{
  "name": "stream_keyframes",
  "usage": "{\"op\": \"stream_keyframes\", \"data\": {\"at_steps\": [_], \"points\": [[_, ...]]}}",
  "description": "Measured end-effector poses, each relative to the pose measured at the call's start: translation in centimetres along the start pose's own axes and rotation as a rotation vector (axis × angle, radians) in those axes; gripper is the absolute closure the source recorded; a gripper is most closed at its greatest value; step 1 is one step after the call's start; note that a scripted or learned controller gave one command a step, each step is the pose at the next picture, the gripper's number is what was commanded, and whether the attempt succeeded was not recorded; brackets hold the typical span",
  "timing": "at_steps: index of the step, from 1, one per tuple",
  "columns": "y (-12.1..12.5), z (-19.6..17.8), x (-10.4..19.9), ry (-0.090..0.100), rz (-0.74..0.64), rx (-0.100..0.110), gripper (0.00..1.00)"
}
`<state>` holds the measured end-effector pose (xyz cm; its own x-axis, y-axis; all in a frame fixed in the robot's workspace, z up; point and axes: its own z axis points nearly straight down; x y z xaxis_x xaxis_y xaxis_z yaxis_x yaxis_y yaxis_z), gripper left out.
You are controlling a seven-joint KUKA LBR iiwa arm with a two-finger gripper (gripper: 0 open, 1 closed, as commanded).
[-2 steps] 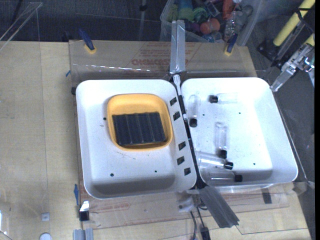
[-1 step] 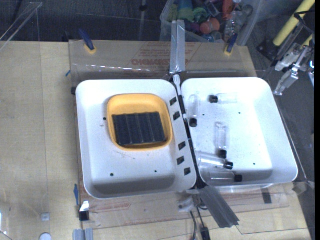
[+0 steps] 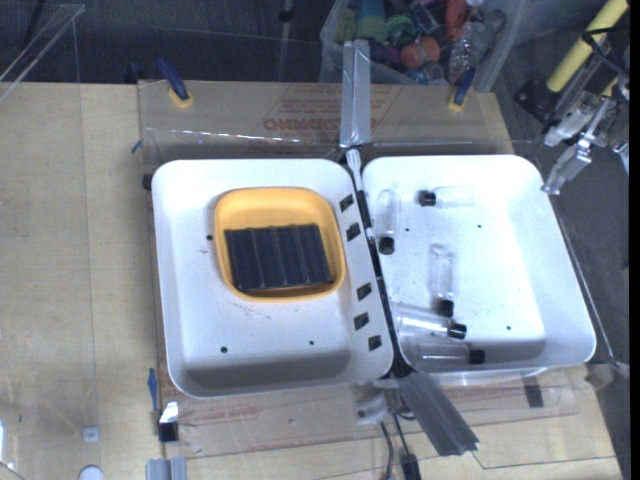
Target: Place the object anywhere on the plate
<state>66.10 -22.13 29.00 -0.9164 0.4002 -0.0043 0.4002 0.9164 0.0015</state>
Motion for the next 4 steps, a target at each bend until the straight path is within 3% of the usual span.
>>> {"op": "stream_keyframes", "data": {"at_steps": [1,4], "points": [[-0.1,-2.18,0.27,-0.006,-0.001,-0.001,0.0],[-0.14,-2.24,-0.02,-0.005,0.006,-0.002,0.0]]}}
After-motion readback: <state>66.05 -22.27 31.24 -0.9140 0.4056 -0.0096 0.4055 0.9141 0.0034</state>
